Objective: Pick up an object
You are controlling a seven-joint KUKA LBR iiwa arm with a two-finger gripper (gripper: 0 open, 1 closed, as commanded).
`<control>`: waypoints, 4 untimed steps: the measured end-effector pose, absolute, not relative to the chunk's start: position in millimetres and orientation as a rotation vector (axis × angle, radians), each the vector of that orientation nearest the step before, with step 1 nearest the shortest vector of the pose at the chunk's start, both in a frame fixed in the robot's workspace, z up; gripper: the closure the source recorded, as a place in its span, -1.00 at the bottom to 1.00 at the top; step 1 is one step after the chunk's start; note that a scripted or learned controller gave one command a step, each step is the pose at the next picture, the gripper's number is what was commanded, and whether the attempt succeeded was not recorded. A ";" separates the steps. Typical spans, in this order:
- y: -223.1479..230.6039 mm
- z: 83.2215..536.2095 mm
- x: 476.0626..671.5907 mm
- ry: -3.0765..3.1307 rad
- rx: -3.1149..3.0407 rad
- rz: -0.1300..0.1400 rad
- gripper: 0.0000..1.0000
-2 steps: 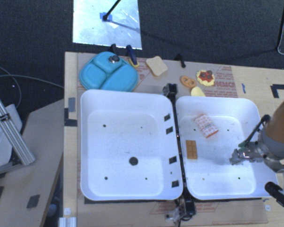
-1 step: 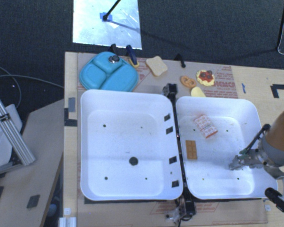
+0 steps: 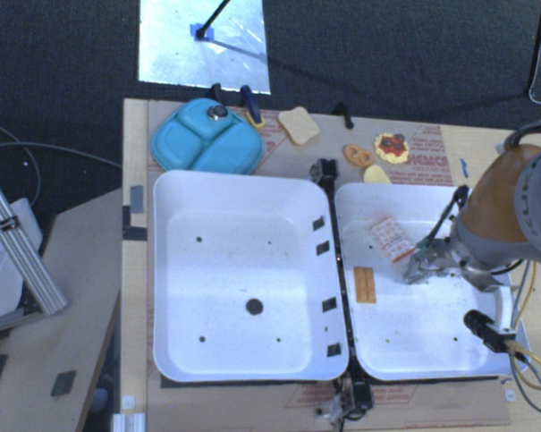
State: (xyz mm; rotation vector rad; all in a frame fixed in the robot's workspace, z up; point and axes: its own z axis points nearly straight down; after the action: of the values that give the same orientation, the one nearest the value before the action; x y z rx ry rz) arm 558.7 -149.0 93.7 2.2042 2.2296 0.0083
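The arm is reaching in from the right, and its end effector is hanging low inside the right bin, just right of a red-and-white packet and an orange block, both lying flat on the bin floor. Nothing is showing between the tips, so I am judging the pick as not yet made. Whether the end effector is apart or together I cannot tell; it is too small and blurred. The left bin is holding only a small dark disc. Still ahead, seemingly: settling over one item, closing, lifting.
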 end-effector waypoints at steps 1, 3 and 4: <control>-94.4 120.8 506.0 2.231 2.216 0.001 1.00; -21.6 185.4 484.7 2.233 2.215 0.001 1.00; -1.6 243.1 488.2 2.226 2.209 0.010 1.00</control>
State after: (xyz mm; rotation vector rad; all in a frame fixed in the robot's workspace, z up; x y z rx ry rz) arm 488.2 -1.6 243.1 2.2092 2.2262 0.0099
